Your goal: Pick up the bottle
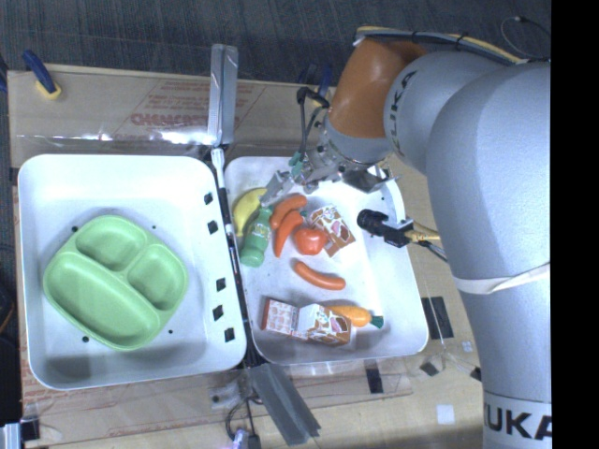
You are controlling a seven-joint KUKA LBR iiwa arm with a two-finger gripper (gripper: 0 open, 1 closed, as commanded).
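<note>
The bottle (255,240) is small and green with a lighter cap end, and it lies in the right bin (404,279) near that bin's left wall. A yellow banana (245,206) lies just behind it and orange carrots (286,217) lie to its right. My gripper (288,181) hangs over the back of the right bin, above the carrots and the banana and a little behind and to the right of the bottle. Nothing shows in its grasp.
The right bin also holds a red tomato (309,240), a snack packet (333,228), a sausage (318,274), a juice carton (304,321) and another carrot (354,316). A green divided plate (112,281) lies in the left bin (37,185). The arm's bulk fills the right side.
</note>
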